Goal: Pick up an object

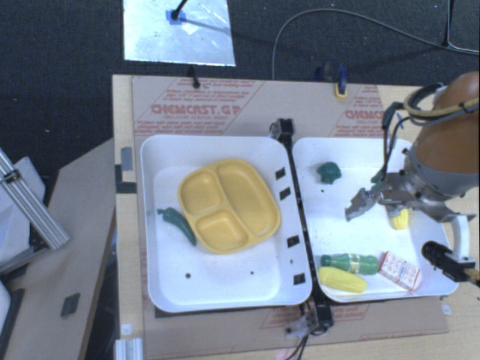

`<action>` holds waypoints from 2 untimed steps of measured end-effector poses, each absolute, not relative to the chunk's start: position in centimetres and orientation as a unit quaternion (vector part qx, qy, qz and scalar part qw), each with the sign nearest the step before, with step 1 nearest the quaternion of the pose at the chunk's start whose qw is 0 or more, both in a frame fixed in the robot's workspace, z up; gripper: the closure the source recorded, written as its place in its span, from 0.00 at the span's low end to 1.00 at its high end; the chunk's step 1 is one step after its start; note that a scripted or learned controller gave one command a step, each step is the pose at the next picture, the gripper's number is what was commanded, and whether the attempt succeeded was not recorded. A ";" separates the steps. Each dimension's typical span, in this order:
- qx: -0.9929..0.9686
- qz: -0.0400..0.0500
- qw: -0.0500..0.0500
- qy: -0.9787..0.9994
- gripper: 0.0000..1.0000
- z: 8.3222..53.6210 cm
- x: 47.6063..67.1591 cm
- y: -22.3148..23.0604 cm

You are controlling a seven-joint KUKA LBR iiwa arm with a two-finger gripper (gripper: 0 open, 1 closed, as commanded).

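My gripper (pixel 358 205) hangs over the middle of the right bin (pixel 341 152), reaching in from the right below the orange wrist band. A small yellow object (pixel 400 219) lies just right of it, partly under the wrist. A dark green lump (pixel 328 172) sits toward the bin's back, apart from the gripper. Along the front wall lie a green bottle (pixel 350 262), a yellow corn-like piece (pixel 343 279) and a red and white box (pixel 400 271). I see nothing held in the gripper.
The left bin (pixel 161 276) holds a yellow divided plate (pixel 229 205) and a green pepper (pixel 178 224) beside it. A black divider (pixel 295 216) runs between the bins. A black part of the arm (pixel 442 257) overhangs the right bin's front right corner.
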State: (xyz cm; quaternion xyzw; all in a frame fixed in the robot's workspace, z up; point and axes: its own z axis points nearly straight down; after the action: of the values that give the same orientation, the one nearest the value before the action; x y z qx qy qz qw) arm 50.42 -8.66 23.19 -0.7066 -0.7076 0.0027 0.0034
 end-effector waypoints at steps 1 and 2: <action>-0.706 0.000 -0.001 -0.708 0.00 23.6 50.6 -8.7; -0.707 0.002 0.002 -0.707 0.00 17.6 50.2 -9.3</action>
State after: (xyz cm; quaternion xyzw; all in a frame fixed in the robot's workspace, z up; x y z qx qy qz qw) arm 50.23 -9.26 17.61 -0.7068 -0.7074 0.0015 0.0021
